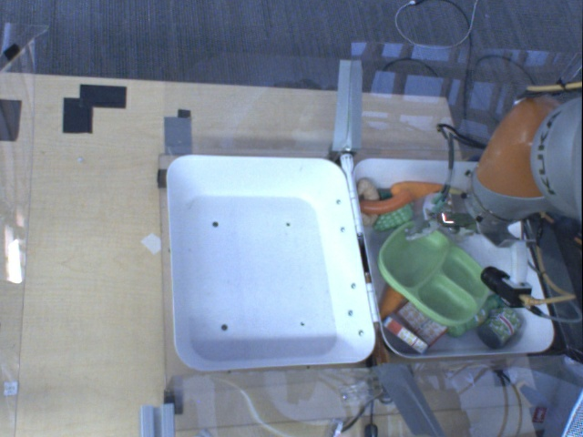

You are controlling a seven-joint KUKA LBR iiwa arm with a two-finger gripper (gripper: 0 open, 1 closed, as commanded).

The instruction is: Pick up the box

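The gripper (444, 217) hovers over the right bin (543, 340), grip state impossible to tell, and the box (416, 326) lies toward seven o'clock, tucked under the green bowl (433, 276), long axis four-to-ten.

Look for the small flat cardboard box (415, 326) with dark, red and white printing on it. You will find it in the right white bin (543, 337), down at the near edge, close to the bin's left corner. It lies flat and turned at a slant. Part of it is tucked under the green plastic bowl (433, 276), so you can see just its lower end. Its print is too small to read.
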